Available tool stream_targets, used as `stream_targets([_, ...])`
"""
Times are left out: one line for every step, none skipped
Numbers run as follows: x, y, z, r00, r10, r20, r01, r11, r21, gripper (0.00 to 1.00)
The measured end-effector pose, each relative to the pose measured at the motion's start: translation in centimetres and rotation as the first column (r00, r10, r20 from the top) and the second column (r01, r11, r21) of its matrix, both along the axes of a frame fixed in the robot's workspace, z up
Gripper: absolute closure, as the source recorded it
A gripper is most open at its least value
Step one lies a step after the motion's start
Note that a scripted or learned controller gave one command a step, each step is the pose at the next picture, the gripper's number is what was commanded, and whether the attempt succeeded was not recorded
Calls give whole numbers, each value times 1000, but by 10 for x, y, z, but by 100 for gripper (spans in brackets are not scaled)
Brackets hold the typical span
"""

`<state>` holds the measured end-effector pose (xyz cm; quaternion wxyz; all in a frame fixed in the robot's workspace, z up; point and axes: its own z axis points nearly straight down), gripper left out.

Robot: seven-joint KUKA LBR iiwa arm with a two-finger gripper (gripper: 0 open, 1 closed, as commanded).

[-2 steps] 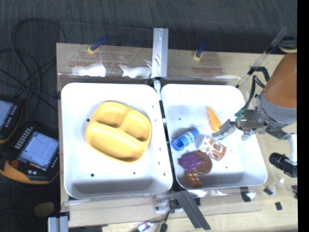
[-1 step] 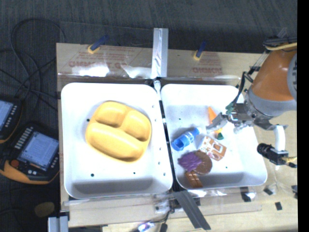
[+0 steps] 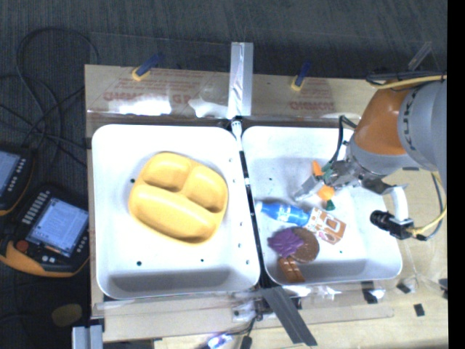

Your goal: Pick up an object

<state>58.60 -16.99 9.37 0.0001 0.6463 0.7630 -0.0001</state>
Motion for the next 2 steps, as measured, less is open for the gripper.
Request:
stream_targets([0, 1, 9, 1000, 0, 0, 0, 1000, 2, 100])
stream_targets([15, 20, 120, 1000, 4, -1, -4, 1000, -1, 100])
